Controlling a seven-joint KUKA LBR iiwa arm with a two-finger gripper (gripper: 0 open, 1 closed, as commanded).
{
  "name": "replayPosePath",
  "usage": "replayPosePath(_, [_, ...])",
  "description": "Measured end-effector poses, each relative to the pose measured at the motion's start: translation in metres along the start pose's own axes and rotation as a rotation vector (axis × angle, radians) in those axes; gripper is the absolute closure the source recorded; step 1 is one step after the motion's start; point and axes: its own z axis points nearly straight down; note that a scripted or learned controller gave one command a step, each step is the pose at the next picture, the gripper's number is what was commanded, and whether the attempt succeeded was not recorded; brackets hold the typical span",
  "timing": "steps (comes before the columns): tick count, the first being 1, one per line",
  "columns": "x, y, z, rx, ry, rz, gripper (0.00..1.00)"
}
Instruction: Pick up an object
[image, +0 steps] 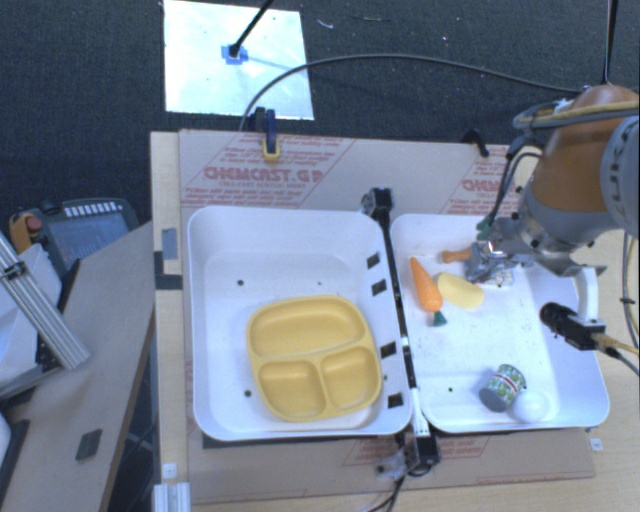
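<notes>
Orange plastic: the toy carrot lies in the right bin, near the divider between bins, leaf end toward the near side. Touching or just beside it on the right is a pale yellow rounded piece, likely a toy food item. A small orange piece sits just behind them, next to the hand.

The hand is low over the far part of the right bin, just beside the yellow piece. Cannot tell whether it is released or clenched; nothing is visibly held.

Other candidates: a small printed can on its side and a white ball touching it, both near the front right corner. The left bin carries a yellow compartment tray.

Handling, judged:
- Carrot: light, stiff, smooth and tapered. Grip across the thick upper half; the thin end would likely slip out.
- Yellow piece: light, rounded, probably slick. Take it across the short axis.
- Can: likely to roll if nudged. Ball: likely to squirt away.

Room and edges:
- The carrot is close to the divider wall, so there is little clearance on its left side; the approach is better with the grip line running along the divider.
- Carrot and yellow piece are crowded together; one may be pushed when closing on the other.
- The middle of the right bin is open floor.
- A black fitting hangs over the bin's right side.
</notes>
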Motion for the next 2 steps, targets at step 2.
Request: replayPosePath(2, [0.107, 0.005, 0.009, 0.001, 0.0, 0.0, 1.0])
